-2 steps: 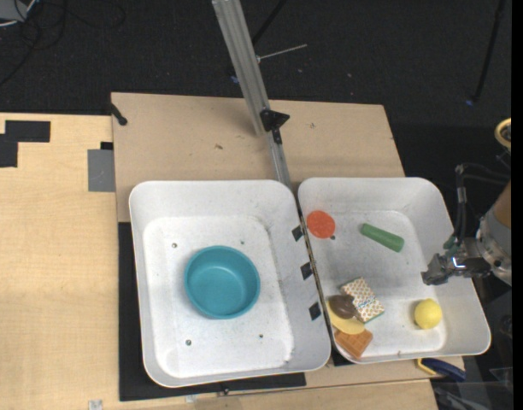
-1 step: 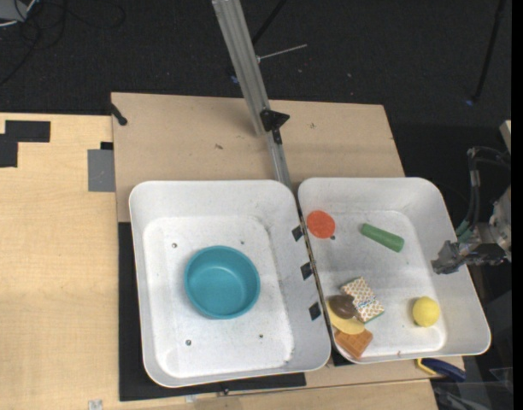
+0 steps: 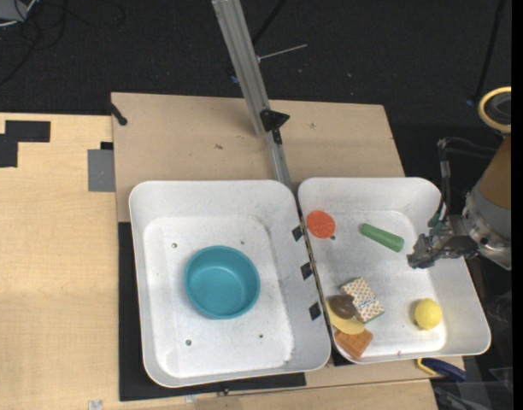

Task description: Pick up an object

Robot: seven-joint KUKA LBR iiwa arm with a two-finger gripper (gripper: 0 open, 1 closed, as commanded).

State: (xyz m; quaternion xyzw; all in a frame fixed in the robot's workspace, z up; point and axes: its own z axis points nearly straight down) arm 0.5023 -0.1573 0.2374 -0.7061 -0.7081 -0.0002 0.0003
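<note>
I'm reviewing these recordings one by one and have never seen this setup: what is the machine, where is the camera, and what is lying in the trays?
One camera looks down at a slant on a bench with two shallow white bins. The left bin holds a teal bowl. The right bin holds an orange disc, a green cylinder, a yellow ball and, near its front left corner, a small pile: a patterned packet, a banana-like piece and an orange block. The machine is a robot arm reaching in from the right; its gripper is over the right bin's right side, past the cylinder's end. Nothing shows between its fingers.
</note>
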